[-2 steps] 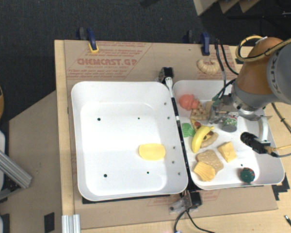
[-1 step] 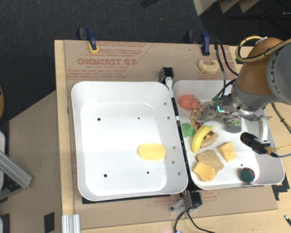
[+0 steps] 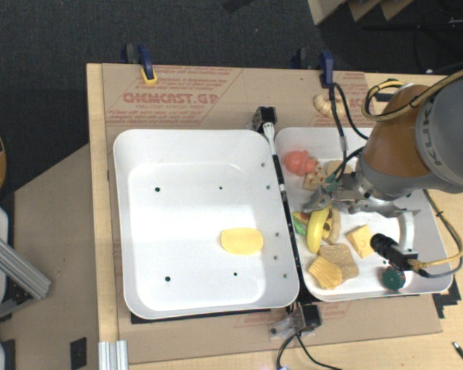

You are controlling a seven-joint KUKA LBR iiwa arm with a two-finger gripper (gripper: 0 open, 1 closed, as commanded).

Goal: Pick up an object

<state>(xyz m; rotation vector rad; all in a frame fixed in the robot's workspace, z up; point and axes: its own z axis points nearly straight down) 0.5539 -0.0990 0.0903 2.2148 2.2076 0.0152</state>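
Over the right bin's [image 3: 440, 287] left edge the end effector [image 3: 329, 196] hangs among a banana [image 3: 318, 230], pink toy [image 3: 298, 162] and yellow blocks [image 3: 333, 265]. A yellow disc [image 3: 241, 241] lies in the left bin [image 3: 139, 230].

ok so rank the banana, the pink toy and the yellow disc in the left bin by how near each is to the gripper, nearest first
1. banana, right bin, just below the gripper.
2. pink toy, right bin's upper part, above and left of the gripper.
3. yellow disc, alone in the left bin, plainly farthest.
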